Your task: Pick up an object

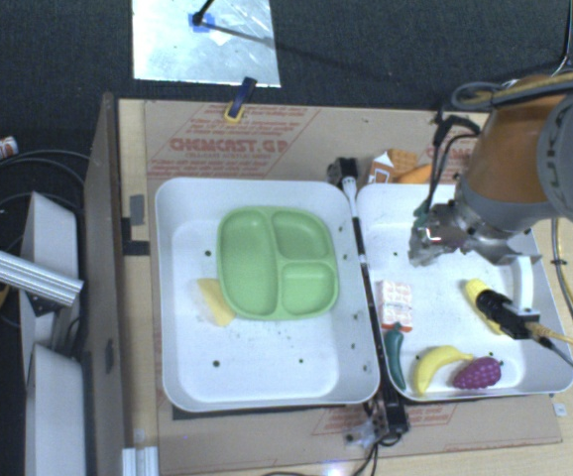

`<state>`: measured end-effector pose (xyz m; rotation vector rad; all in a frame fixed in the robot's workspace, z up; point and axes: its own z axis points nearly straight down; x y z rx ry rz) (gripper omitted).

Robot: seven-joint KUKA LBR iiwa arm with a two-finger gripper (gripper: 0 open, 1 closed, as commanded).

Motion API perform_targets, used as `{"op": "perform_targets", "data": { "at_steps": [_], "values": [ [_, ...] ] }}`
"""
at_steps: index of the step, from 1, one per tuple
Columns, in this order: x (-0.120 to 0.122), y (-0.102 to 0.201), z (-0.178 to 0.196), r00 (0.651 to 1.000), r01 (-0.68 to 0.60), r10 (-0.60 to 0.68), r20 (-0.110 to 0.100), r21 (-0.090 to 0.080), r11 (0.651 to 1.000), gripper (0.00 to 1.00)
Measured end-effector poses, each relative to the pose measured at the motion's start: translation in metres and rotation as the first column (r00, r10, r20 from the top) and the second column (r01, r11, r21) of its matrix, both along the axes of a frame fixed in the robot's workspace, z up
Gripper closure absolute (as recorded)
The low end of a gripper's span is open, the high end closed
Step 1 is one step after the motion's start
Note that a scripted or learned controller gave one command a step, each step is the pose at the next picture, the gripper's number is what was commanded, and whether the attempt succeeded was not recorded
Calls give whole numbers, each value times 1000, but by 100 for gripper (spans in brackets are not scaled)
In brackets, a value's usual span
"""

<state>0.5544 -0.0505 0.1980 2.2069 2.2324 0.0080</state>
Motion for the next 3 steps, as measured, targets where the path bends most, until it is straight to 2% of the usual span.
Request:
{"op": "perform_targets", "data": {
  "at_steps": [1, 2, 3],
  "values": [
    [-1, -5, -2, 1000, 8, -8, -3, -2, 1000, 0],
    [-32, -71, 16, 1000, 17, -17, -4, -4, 1000, 0],
    [-30, -143, 7, 1000, 16, -16, -2, -6, 1000, 0]
  ]
}}
